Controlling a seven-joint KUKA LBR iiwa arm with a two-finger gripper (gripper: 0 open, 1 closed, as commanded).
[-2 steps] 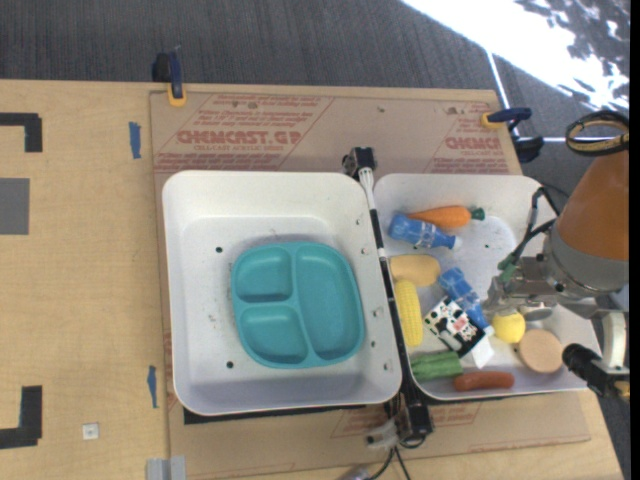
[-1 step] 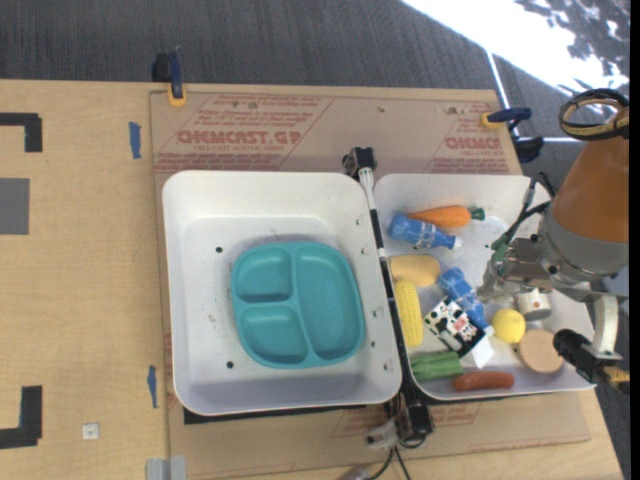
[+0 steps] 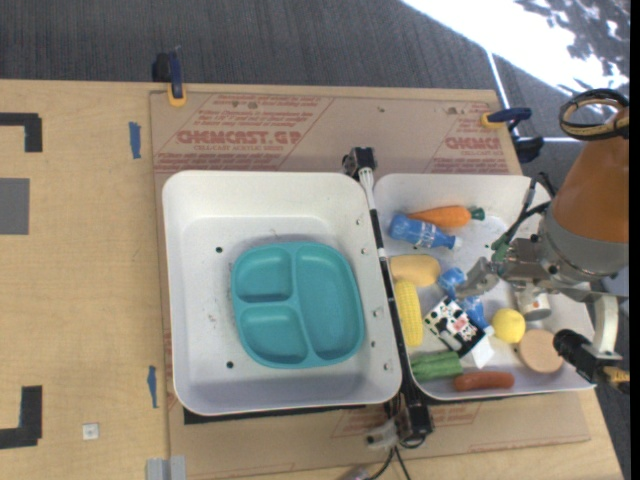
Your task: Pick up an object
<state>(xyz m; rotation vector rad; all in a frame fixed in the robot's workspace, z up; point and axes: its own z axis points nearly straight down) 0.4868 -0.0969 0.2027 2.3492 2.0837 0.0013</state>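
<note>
Camera view: claw above blue object.

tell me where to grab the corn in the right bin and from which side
Grip the corn across its middle, coming straight down from above. It lies flat along the bin's left wall, so close across its narrow width. The potato touches its top end and the cucumber crowds its lower end, leaving the midsection freest.
</note>
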